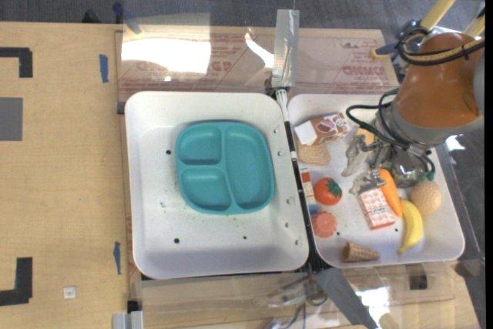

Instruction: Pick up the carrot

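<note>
1. Gripper [375, 168] sat low in the right bin [451, 243], at the right of the frame, under the arm's orange band [439, 88]; I could not tell how its fingers stood, nor whether they had hold of anything, since cables and metal parts blurred together there.
2. I saw the carrot [391, 195] lying in the right bin just below and right of the gripper, its top very near the tool; contact was unclear.
3. Beside the carrot on its left lay a small red-and-white carton [376, 209], and on its right a banana [412, 226] and a tan round fruit [427, 197].
4. Further left I saw a tomato [329, 191], a pink round piece [324, 224], and an ice-cream cone [359, 251] near the bin's lower edge.
5. Left bin [146, 189] held a teal divided plate [226, 166] at the frame's centre.
</note>
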Robot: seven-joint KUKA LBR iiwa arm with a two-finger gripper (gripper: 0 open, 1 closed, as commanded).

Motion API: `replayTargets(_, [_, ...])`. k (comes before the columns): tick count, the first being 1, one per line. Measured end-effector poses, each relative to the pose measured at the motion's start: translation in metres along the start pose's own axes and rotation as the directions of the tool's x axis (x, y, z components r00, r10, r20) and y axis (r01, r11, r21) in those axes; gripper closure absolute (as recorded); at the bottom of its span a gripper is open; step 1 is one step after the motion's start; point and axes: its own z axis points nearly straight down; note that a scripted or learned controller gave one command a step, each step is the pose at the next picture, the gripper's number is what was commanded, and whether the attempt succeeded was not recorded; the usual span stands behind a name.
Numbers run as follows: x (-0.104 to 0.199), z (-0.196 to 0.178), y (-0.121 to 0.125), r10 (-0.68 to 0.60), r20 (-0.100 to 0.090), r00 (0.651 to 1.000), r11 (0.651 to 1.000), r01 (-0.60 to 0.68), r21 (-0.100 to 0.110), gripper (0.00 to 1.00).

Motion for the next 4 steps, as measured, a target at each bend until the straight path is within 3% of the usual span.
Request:
replayTargets(1, [-0.034, -0.153, -0.020, -0.121, 0.008, 0.993, 0.993, 0.121, 0.006, 1.00])
replayTargets(2, [-0.032, -0.145, -0.019, -0.121, -0.005, 0.993, 0.993, 0.121, -0.002, 0.00])
replayTargets(3, [0.055, -0.024, -0.061, -0.222, -0.014, 0.975, 0.975, 0.222, -0.009, 0.00])
replayTargets(4, [0.065, 0.037, -0.020, -0.208, -0.002, 0.978, 0.978, 0.208, -0.001, 0.00])
